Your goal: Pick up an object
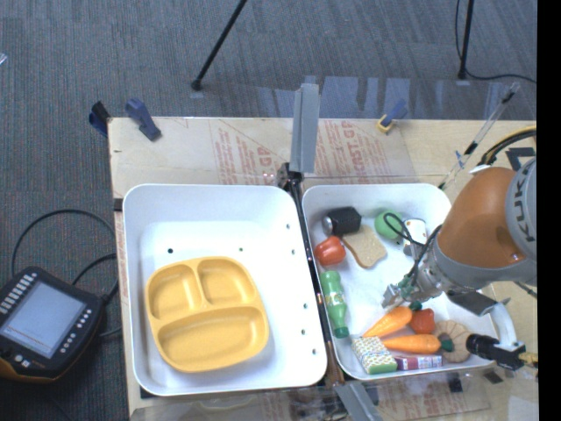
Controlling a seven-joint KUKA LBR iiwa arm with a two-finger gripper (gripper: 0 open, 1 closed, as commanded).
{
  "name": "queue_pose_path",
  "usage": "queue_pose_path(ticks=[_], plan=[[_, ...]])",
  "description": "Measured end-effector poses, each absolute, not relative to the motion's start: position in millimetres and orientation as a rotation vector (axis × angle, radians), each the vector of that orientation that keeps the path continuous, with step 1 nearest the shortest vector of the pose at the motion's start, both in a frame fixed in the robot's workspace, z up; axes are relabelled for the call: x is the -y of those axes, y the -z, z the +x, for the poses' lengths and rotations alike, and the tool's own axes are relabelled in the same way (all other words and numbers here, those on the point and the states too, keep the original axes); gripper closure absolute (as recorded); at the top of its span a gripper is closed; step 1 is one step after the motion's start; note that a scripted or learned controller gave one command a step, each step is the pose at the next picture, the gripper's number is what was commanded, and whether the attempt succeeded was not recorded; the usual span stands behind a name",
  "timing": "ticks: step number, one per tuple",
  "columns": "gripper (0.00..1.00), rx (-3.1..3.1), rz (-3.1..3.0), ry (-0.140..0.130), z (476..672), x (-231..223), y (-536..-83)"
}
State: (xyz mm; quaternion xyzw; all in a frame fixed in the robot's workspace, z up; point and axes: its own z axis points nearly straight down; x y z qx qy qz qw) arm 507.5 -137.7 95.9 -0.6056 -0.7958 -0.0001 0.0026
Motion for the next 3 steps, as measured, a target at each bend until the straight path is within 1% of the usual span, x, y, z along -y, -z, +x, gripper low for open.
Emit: queue_pose_path(ticks=[1,2,3], plan=[[1.00,2.453,-1.967,0.007,537.7,69,-190],[0.00,2.444,-1.969,-0.002,535.7,71,-186],[0.00,2.474,-1.967,0.003,524.0,92,-104]])
